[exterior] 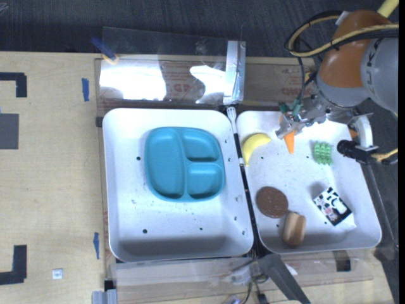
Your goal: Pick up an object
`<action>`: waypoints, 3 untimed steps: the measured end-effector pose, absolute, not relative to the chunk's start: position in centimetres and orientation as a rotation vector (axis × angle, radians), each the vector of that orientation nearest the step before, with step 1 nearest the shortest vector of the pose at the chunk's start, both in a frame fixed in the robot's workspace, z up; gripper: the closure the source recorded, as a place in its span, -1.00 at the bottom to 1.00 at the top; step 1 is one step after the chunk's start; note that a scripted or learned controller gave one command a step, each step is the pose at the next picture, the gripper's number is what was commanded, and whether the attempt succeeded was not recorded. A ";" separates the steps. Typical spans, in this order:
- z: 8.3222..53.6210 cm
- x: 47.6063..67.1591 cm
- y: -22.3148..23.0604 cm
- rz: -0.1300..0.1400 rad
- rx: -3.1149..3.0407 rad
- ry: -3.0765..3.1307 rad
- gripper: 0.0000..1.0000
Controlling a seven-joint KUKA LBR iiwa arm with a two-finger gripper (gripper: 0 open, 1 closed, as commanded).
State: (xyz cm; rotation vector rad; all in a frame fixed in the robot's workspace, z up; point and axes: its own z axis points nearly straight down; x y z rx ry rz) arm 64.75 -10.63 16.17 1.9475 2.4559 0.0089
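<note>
My gripper (pixel 292 125) hangs over the back of the right bin (pixel 364 233), reaching in from the upper right. Its fingers are shut on a small orange carrot (pixel 290 143). The carrot's pointed tip sticks out below the fingers and its green top shows above them. In the same bin lie a yellow fruit (pixel 254 145) at the left wall, a green studded block (pixel 323 152), a brown disc (pixel 272 202), a tan loaf-shaped piece (pixel 293 228) and a black-and-white patterned item (pixel 333 206).
The left bin (pixel 120 220) holds a blue divided plate (pixel 185 163). A clear plastic panel (pixel 164 75) stands behind the bins. The arm's orange band (pixel 345 68) and yellow cables (pixel 316 33) fill the upper right corner.
</note>
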 end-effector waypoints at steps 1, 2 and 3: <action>18.7 65.5 -2.7 0.009 2.037 2.387 1.00; 18.5 65.4 -3.1 0.003 2.043 2.383 -1.00; 18.5 62.9 -9.1 -0.003 2.039 2.390 -1.00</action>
